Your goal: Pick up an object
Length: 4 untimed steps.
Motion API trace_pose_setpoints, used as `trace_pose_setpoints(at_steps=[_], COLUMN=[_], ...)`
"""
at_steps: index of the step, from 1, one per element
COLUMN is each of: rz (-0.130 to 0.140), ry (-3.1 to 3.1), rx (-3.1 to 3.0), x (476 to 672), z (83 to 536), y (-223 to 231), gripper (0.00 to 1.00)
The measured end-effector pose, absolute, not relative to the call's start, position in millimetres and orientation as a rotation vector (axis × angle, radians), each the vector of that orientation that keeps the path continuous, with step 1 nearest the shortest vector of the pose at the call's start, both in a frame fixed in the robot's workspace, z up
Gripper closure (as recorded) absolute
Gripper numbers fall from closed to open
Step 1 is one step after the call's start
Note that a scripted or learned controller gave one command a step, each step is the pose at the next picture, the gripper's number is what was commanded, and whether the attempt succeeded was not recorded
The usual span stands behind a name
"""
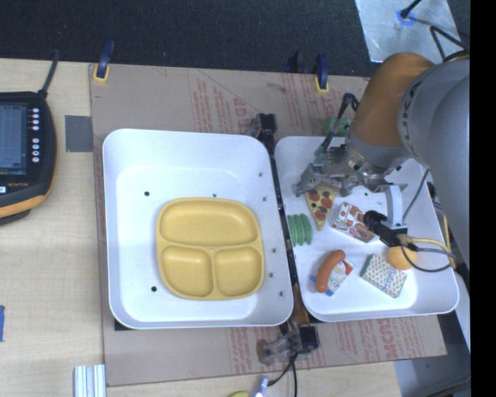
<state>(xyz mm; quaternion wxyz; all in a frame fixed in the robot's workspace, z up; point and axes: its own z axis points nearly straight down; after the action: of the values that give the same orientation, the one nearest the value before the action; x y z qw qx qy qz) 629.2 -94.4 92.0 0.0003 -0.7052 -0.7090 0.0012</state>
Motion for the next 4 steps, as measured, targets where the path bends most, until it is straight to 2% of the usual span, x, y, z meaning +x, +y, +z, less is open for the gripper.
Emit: trace_pose_setpoints(at_steps=[1, 2, 3, 4], rz=[0.002, 0.001, 0.005, 0.006], ry=[-2.225, -2.224, -2.224, -2.225], rx=[-2.217, -2.218, -2.214, -2.215], x=[637.2, 655.9, 656.0, 605.1], z=[92, 148, 91, 92], y=[-100, -143, -102, -103], gripper=[0.00, 0.00, 0.00, 0.00])
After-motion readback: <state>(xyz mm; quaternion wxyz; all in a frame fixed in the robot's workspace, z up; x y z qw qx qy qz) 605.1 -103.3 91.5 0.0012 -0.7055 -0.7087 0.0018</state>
